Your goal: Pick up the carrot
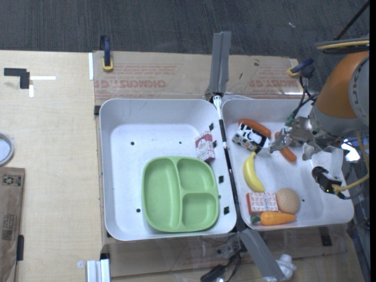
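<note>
- Nearest you, at the front edge of the right bin (329, 216), lies the carrot (277, 218), on the bin floor with its long axis running left to right, parallel to that front wall
- The carrot touches or nearly touches two neighbours: a small red-and-white packet (262, 202) just behind its left end and a round tan bun-like item (288, 200) just behind its middle, so you have little room on the far side
- The gripper (288, 141) sits toward the back of the same bin, so from it the carrot lies toward the front wall and slightly left, with the bun between the two
- There is only one arm (346, 93), reaching in from the right, and it is the one that must cover that gap
- Right at the fingertips you see a small orange-red piece (288, 154); I cannot tell whether it is pinched or merely lying beneath, and I cannot tell how far apart the fingers stand
- I judge the coming move turns on closing across the carrot's short width, front to back, which the packet and the bun may crowd
- A banana (253, 174) lies left of the path and a black-and-white packet (249, 137) sits left of the gripper; the green plate (179, 195) is in the left bin (117, 157), well apart
</note>
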`<state>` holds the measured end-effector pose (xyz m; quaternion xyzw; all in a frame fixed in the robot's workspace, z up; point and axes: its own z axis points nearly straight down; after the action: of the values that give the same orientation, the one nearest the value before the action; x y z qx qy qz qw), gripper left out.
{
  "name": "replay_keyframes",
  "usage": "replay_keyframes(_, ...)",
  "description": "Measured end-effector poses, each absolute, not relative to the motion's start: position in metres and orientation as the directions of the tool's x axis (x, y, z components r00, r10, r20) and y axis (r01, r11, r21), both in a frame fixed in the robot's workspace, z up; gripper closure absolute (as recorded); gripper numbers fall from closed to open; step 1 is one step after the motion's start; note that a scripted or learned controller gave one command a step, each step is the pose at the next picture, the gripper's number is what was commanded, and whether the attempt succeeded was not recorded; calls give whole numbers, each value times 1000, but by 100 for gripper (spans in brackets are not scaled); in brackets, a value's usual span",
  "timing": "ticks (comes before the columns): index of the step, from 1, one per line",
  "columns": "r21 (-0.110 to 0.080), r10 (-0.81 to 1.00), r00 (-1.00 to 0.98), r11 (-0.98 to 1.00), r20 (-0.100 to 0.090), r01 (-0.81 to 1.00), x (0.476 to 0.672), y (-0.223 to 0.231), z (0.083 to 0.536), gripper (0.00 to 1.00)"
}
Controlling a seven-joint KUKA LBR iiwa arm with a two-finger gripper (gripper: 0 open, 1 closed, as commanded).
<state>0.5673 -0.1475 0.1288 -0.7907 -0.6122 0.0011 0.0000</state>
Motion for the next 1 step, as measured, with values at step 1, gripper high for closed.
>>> replay_keyframes(1, -4, 935, 355, -355, -2, 935, 488, -94, 160, 0)
